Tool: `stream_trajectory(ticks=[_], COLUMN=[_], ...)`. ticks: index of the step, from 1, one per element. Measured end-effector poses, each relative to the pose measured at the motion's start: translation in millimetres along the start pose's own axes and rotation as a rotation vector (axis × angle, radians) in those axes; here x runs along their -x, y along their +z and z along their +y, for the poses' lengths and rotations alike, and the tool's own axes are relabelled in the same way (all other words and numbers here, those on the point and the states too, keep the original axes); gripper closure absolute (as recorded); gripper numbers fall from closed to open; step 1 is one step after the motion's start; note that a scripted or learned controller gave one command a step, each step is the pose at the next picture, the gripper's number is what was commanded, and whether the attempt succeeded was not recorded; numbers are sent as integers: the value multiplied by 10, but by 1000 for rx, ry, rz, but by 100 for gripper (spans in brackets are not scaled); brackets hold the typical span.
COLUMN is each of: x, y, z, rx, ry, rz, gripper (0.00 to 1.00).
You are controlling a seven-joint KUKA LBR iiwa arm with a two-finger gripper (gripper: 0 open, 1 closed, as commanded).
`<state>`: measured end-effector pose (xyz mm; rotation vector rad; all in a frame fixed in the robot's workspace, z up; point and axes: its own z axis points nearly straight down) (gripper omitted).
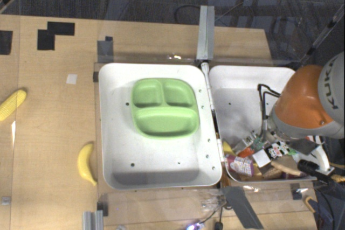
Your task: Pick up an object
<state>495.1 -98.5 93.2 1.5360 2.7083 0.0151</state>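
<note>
The arm's orange band (302,102) hangs over the right bin (237,91), and the gripper (265,149) reaches down into a heap of small objects (253,161) in that bin's near part. The heap holds a purple packet (242,166), something yellow (227,146), something orange-red (245,152) and a brown piece (283,168). The wrist hides the fingertips. A green divided plate (163,106) lies in the left bin (116,132).
A yellow banana (85,162) lies on the bench left of the left bin. A yellow corn cob (12,104) sits at the far left edge. A metal post (205,32) stands behind the gap between the bins. Cables (265,95) run along the arm.
</note>
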Motion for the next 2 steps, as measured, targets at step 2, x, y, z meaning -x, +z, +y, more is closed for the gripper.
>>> stream_trajectory(ticks=[2], x=[16], y=[-911], z=[715], rx=[-19], ry=[173], rz=[15], gripper=[100])
